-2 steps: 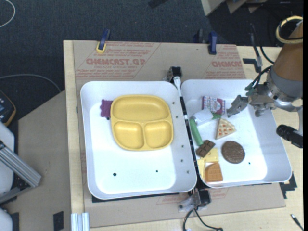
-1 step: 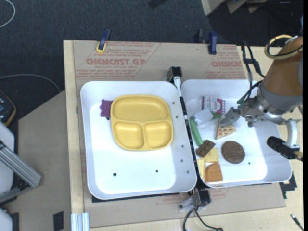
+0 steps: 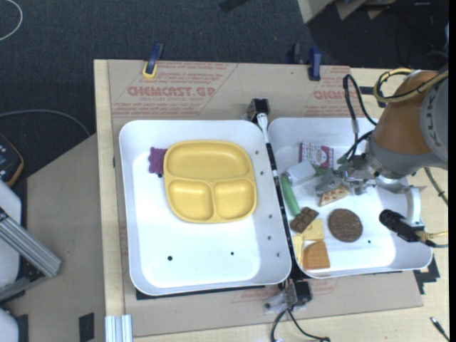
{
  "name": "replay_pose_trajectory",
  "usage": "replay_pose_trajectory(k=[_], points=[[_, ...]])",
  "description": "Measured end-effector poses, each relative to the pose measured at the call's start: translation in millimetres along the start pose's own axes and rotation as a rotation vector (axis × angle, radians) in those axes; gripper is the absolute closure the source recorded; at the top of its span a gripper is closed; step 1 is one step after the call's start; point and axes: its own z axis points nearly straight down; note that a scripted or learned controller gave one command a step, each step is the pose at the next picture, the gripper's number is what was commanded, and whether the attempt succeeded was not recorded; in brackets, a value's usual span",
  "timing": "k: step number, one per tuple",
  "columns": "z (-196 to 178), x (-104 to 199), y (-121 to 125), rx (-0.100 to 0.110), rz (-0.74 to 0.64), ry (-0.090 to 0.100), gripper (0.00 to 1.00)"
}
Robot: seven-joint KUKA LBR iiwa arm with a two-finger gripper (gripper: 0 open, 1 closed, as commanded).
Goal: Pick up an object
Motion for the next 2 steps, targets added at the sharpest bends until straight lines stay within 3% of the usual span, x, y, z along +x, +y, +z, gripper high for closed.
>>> replay_pose_trajectory(k=[1, 2], points=[[5.9, 0.2, -0.4, -0.002, 0.001, -0.001, 0.0], [-5.1, 0.0, 0.2, -0.005, 0.002, -0.002, 1.0]])
